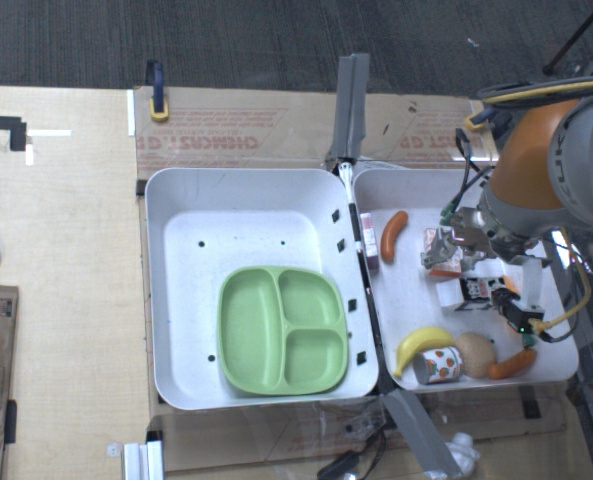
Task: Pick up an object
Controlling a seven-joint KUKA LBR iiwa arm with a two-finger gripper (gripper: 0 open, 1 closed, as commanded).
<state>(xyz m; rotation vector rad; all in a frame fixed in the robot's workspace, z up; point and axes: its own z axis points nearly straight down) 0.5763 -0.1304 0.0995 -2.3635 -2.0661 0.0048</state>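
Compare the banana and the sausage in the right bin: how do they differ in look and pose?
The banana is yellow; the sausage is reddish-orange. The banana curves strongly and lies at the bin's near edge against a small can; the sausage is nearly straight, lies farther back, and touches nothing. Both rest on the floor of the right bin, apart from the gripper.

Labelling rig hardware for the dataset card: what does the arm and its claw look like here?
Grey arm with a broad orange band above the wrist. Black and yellow cables loop along it near the wrist. The claw is a compact metallic grey assembly with black parts beside it.
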